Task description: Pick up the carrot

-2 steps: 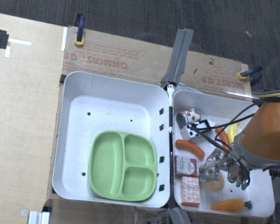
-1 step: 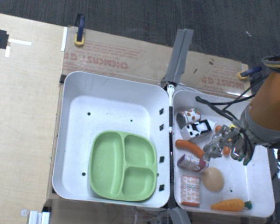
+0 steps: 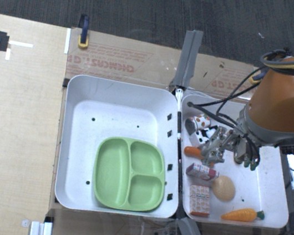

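Orange carrot [image 3: 240, 215] lies flat (green-tipped) in right bin's near corner.

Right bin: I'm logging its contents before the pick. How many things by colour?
Orange: 2, carrot and a smaller piece
Tan: 1, egg
Black-and-white: 1, cow toy
Pink or red packs: 2, and
Total: 6

Green divided plate [image 3: 130, 173], white bins [image 3: 77, 130], orange carrot [image 3: 240, 215] with green top, tan egg [image 3: 224, 188].
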Motion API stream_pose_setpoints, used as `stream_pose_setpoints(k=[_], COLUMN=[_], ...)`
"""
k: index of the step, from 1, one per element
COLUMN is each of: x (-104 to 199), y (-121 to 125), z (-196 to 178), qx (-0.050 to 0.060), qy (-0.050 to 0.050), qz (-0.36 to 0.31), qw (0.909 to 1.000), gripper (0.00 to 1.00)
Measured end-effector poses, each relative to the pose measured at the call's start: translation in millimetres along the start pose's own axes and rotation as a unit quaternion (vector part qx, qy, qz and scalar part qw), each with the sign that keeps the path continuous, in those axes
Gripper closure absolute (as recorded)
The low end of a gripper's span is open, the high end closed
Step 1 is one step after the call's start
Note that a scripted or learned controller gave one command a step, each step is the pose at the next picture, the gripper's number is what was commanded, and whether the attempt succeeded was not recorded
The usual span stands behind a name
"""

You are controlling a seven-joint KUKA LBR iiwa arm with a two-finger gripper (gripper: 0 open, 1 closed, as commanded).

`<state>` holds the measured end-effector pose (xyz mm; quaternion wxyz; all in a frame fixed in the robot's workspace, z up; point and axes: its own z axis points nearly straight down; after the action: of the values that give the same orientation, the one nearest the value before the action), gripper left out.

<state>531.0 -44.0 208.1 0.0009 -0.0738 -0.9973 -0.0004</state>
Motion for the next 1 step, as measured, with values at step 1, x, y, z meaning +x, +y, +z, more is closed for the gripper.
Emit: stream_pose_setpoints(k=[1], x=[-0.2], y=[9.7], z=[3.1], qx=[0.0], qy=[0.001], qz=[-0.133], qw=[0.9911], gripper=[1.0])
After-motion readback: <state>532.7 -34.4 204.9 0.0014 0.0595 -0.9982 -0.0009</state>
